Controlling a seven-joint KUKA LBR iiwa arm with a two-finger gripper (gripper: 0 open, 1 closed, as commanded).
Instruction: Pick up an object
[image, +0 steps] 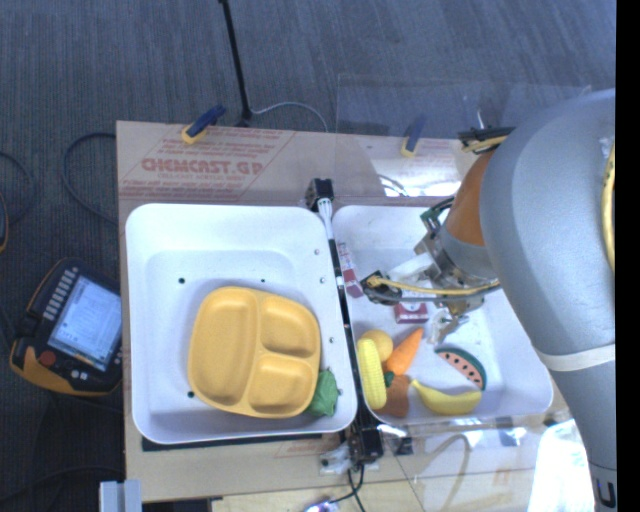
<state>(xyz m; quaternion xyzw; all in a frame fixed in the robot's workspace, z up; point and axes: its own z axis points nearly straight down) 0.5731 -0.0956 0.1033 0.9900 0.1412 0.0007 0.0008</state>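
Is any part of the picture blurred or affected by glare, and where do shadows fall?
Camera view: the big grey arm at right is close to the lens and soft; the gripper looks slightly blurred; the clear sheet behind the bins shows faint reflections; the yellow tray casts a soft shadow in the left bin; lighting is even.

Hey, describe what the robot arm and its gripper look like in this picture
The arm is bulky, rounded and grey, with an orange band above the wrist. The gripper is a cluster of metallic parts, with a yellow-and-black cable looping out from it.
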